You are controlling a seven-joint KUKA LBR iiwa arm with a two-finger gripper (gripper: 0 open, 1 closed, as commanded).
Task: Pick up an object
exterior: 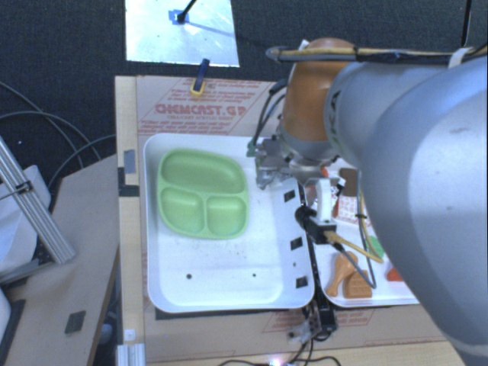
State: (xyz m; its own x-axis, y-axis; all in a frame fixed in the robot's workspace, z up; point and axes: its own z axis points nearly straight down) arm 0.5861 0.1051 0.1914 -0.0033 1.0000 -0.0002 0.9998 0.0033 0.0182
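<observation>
Green divided plate (203,194) lying flat in left bin (221,292), upper-left part. Gripper (267,175) just right of plate's top-right corner; open/shut state: can't tell. Prob. light, stiff, smooth plastic, slippery. Best grab: raised rim edge nr gripper, not flat middle.

The thick grey arm (427,174) comes in from the right and fills that side of the view. Its orange band (309,101) sits above the wrist, which points downward, the metal pincer (267,170) hanging below it.
</observation>
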